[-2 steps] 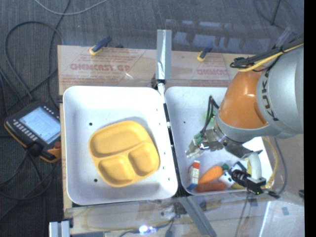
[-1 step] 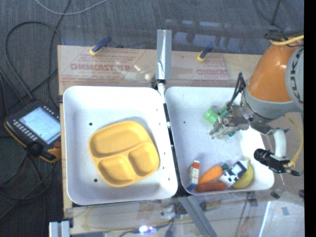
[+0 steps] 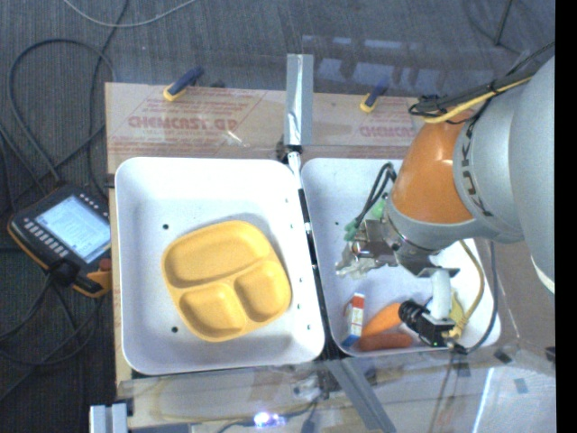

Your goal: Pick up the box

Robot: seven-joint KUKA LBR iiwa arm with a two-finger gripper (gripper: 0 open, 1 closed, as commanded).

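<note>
Your tool [image 3: 361, 253]: over right bin [image 3: 329, 188] | box [image 3: 356, 314]: just below it, apart | finger state: cannot tell

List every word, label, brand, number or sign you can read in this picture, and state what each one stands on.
"CHEMCAST GP": red print on the brown board behind the left bin, faint, so the reading is uncertain.
More red print on the same board behind the right bin: too blurred to read.
Lit screen of the handheld pendant: too small to read.
Small box in the right bin: markings unreadable.
</note>
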